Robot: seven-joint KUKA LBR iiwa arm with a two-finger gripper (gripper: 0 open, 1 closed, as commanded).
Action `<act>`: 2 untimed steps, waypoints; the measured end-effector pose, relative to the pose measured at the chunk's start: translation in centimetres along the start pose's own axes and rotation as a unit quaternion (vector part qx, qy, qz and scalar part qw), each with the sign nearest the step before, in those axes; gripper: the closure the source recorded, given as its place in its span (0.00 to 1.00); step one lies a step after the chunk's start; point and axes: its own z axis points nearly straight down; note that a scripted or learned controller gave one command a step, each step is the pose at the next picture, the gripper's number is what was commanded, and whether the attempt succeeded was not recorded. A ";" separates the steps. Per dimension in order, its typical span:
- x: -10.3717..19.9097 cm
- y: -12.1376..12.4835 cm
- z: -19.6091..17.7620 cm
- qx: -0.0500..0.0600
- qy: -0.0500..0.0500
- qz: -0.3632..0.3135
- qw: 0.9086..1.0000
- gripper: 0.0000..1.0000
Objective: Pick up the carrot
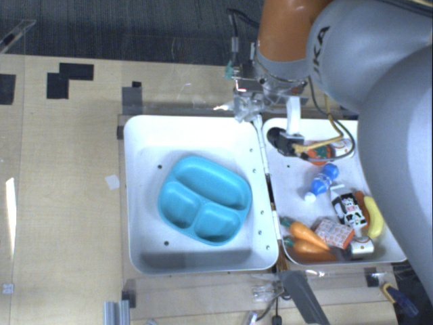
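The carrot [306, 233], orange and tapered, lies in the right bin [295, 185] near its front left corner, pointing towards the divider. It rests against a rounder orange item [313, 252] just in front of it. My gripper [246, 107] hangs at the back of the bench, over the far end of the divider between the two bins, well away from the carrot. Nothing shows in its grasp.
A blue divided plate [205, 199] lies in the left bin [142, 181]. In the right bin are a small blue bottle [323, 179], a yellow banana [373, 217], a red-checked packet [333, 232], a black-and-white box [348, 208] and an orange-and-green item [319, 155].
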 end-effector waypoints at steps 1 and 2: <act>2.2 1.3 16.3 0.000 0.001 -0.050 0.999 1.00; 1.4 1.7 17.1 -0.001 0.001 0.100 0.995 1.00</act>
